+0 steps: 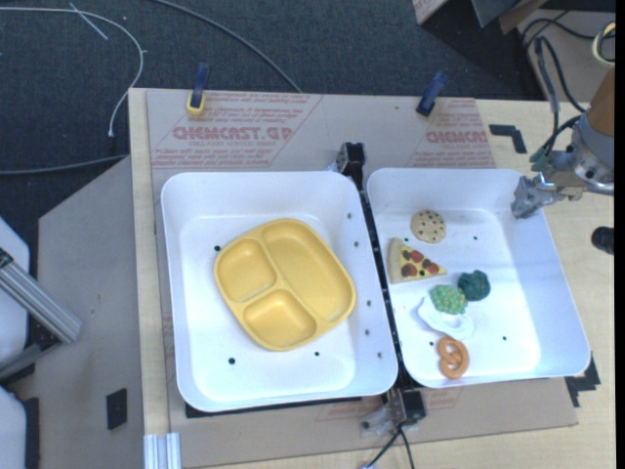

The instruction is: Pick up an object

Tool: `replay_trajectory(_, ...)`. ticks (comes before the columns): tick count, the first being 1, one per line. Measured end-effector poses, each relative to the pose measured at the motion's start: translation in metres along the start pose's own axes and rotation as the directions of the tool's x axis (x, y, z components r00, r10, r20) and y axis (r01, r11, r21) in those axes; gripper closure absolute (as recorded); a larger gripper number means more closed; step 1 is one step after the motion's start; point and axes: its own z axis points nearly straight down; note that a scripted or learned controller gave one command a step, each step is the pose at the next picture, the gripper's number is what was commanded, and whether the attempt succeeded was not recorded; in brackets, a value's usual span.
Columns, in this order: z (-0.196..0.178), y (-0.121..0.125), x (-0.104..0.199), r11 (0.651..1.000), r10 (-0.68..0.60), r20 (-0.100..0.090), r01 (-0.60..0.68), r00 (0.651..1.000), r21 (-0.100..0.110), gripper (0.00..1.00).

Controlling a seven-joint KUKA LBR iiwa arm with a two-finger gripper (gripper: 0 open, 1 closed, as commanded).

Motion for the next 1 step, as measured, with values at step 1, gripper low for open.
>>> replay_trajectory(1,-0.0553,0.0023,-0.0004,1.0,0.0,0.001,0.0,1.0,-0.002,1.0)
